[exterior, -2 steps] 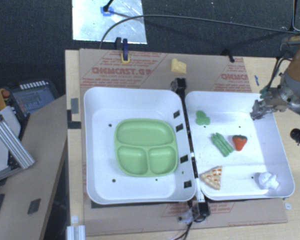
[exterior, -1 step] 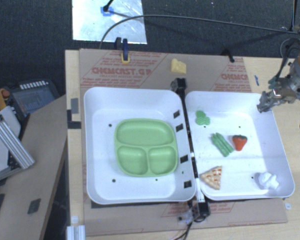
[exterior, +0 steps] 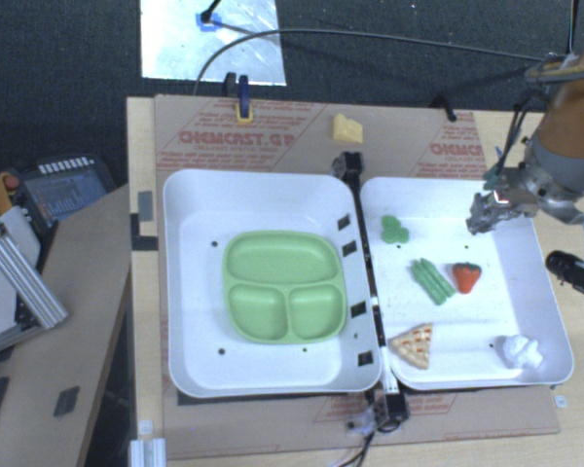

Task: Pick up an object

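At the far left a grey device with a screen (exterior: 66,191) sits on a side table, partly cut by the frame edge. The left bin (exterior: 190,212) holds a green divided plate (exterior: 282,287) lying flat in its middle. Behind the bins, a small yellow block (exterior: 347,128) rests on the brown board. The right bin (exterior: 535,358) holds a green broccoli piece (exterior: 394,230) near its back left, green beans (exterior: 431,280) at the centre, a red strawberry (exterior: 466,276) just beside them, a pizza slice (exterior: 413,344) at the front left corner, and a white crumpled thing (exterior: 519,350) at the front right, hard to identify. The gripper (exterior: 487,210) hangs over the bin's back right, apart from every item; it is blurred and dark, so I cannot tell how it is set. The arm is cut off at the right edge.
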{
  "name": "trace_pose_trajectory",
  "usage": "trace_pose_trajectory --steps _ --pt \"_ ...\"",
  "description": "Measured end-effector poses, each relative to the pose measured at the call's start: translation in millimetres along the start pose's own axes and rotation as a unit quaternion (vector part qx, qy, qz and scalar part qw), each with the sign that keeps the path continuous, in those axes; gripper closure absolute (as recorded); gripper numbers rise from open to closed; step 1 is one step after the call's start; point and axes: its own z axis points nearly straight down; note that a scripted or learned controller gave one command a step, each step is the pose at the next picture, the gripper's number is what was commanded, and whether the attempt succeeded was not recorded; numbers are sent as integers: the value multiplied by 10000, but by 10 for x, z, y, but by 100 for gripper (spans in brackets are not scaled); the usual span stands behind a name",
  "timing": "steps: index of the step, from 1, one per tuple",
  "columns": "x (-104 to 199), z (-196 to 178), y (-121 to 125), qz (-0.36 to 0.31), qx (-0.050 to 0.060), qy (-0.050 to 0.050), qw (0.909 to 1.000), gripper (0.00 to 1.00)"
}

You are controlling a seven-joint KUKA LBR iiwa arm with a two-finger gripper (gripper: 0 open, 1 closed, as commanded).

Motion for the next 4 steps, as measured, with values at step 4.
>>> trace_pose_trajectory --steps 4 --pt "1966 74 -532 -9 1 4 10000 100"
